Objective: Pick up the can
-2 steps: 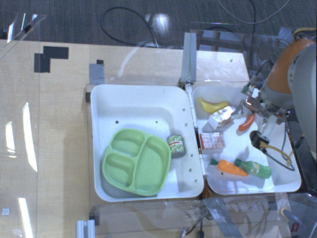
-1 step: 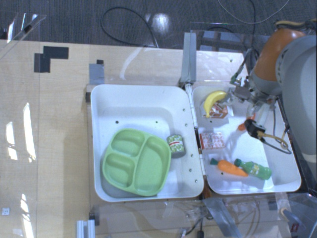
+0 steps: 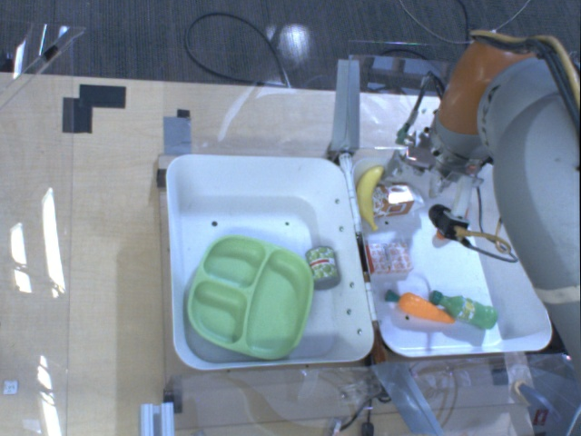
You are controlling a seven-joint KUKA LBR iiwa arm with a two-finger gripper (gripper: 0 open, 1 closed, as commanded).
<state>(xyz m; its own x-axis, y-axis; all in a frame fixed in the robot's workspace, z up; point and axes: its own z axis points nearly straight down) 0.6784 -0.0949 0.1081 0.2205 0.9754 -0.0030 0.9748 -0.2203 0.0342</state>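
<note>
**Can in left-hand bin; gripper over right-hand bin**

The small, round, green-and-red-labelled metal can point(image 3: 322, 265) was found in the shallow white bin on the view's left point(image 3: 236, 175). It sat close to that bin's right wall, against the right rim of a pale green, three-compartment plastic tray point(image 3: 250, 300). The tray occupied the near half of the same bin. Nothing gripped the can.

The grey arm with an orange band point(image 3: 472, 75) reached in from the view's right. Its two-finger gripper point(image 3: 413, 160) stood above the far end of the shallow white bin on the view's right point(image 3: 513, 284), well apart from the can. Whether the gripper was open or closed could not be told from this view.

Contents of the right-hand bin were noted as follows:

- A yellow banana point(image 3: 367, 196) lay along the left wall.
- A small brown-and-white box point(image 3: 398, 200) sat just beside the banana and below the gripper.
- A flat red-and-white packet point(image 3: 390, 257) lay nearer the camera.
- An orange carrot point(image 3: 423, 308) lay at the near end, touching a green plastic bottle point(image 3: 467, 311) that lay on its side.

Both bins rested on the light wooden bench point(image 3: 91, 243).
</note>
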